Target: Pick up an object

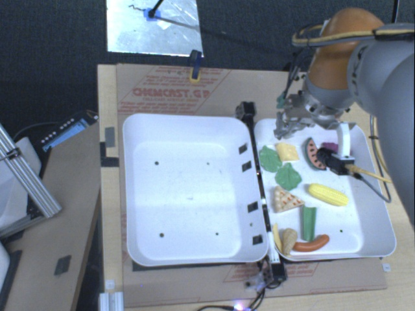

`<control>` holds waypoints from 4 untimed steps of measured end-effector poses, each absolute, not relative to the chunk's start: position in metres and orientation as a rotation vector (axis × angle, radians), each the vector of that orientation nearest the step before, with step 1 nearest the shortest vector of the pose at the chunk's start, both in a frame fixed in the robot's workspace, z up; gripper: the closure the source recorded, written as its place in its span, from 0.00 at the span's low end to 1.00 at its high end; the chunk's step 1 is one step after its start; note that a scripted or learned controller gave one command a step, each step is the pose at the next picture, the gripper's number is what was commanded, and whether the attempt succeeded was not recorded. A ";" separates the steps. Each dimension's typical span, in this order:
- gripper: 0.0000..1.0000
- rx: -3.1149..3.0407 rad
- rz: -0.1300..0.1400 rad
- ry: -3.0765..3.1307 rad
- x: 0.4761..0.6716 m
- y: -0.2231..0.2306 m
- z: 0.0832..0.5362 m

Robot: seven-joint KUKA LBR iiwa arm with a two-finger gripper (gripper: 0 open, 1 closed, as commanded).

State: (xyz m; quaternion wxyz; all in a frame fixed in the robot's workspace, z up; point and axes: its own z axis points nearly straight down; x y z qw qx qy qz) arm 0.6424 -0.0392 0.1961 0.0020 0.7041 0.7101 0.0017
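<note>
Dark carpet surrounds the tabletop (107, 173), which carries a cardboard sheet and two white bins side by side. Nothing lies in the left bin (188, 186); the right bin (369, 229) holds all the toy food. From where I stand the arm comes in from the right and the gripper (285, 129) hangs over the far end of the right bin, just above a yellow piece (287, 151) and beside two green leaves (277, 165). Whether it is spread or pressed together I cannot tell; the wrist body covers that end of it, and I see nothing held.

To do the pick well, I would judge it best to aim at something standing apart: the corn cob (328, 194) lies free, as does the sausage (311, 242) near the front rim. The pizza slice (286, 200), the leaves and the yellow piece crowd together, so a descent there risks pinching two at once or nudging one aside. Come straight down, close across the narrow side, lift slowly.

The watermelon slice (315, 153) is partly masked by a black fitting and cable (337, 164). A purple item behind it is too hidden to name.
</note>
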 end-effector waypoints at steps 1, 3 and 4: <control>1.00 2.199 0.026 2.234 0.603 0.145 0.422; 1.00 2.209 0.005 2.232 0.581 0.225 0.438; 1.00 2.218 -0.021 2.236 0.485 0.235 0.312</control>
